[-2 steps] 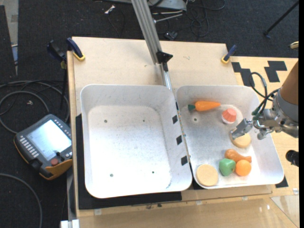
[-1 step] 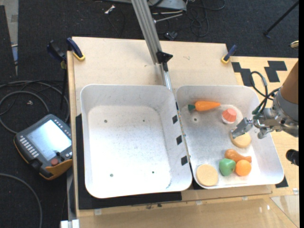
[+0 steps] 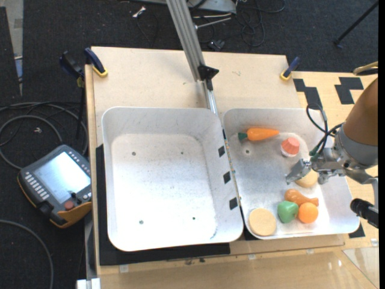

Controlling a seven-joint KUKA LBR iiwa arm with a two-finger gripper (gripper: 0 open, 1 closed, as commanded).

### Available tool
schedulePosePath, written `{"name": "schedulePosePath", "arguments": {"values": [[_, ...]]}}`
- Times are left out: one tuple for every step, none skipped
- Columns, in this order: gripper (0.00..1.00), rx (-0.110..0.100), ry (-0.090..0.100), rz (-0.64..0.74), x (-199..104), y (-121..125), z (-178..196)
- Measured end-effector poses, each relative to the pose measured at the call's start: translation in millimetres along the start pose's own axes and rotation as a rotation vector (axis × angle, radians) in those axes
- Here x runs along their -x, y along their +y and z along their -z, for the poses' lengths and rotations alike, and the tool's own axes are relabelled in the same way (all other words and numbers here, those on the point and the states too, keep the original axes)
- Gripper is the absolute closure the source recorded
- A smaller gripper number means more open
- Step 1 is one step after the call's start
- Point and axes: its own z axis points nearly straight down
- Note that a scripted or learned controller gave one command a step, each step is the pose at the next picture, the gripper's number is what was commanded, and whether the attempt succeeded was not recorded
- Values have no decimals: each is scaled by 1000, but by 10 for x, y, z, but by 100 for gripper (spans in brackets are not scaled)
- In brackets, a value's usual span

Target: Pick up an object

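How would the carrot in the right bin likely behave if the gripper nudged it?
The carrot lies on its side, and its rounded, tapered body would probably roll or pivot. It looks like smooth, stiff plastic, so it may slip. It lies apart from the other items, so it should move freely.

1. The pale wooden desk [image 3: 156,77] is carrying two shallow white plastic bins side by side.
2. The left bin [image 3: 114,161] is touching the right bin [image 3: 258,179].
3. Yellow-tipped clamps [image 3: 96,65] are gripping its far corners.
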Motion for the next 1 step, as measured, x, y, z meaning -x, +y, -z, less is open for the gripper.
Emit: {"name": "schedulePosePath", "arguments": {"values": [[0,-2,0,-1,89,19,-572]]}}
